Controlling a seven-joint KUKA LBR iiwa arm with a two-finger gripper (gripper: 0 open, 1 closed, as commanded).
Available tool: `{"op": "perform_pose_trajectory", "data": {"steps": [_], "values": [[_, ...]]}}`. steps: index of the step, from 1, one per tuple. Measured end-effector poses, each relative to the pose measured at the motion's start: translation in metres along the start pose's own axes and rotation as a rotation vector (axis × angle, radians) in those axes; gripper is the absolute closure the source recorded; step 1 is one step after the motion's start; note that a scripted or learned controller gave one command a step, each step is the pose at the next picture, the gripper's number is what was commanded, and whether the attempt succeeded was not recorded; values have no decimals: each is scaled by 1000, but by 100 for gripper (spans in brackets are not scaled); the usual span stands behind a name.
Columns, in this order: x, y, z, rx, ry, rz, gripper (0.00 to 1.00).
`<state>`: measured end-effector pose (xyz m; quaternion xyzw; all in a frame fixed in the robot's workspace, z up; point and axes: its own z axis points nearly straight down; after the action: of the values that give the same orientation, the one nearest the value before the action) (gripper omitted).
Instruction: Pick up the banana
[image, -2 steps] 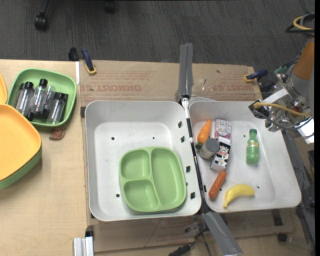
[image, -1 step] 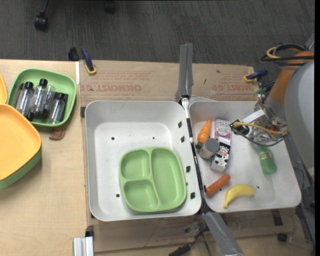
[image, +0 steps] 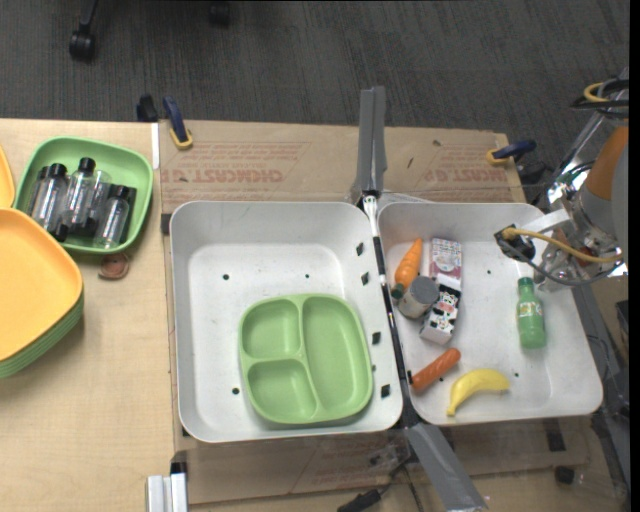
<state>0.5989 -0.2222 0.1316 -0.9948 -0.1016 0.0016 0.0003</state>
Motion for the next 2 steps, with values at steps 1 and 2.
{"op": "perform_pose_trajectory", "data": {"steps": [1, 2], "values": [[3, -1, 36, 3, -1, -2, 100], [22, -21, 40, 0, 0, 0, 100]]}}
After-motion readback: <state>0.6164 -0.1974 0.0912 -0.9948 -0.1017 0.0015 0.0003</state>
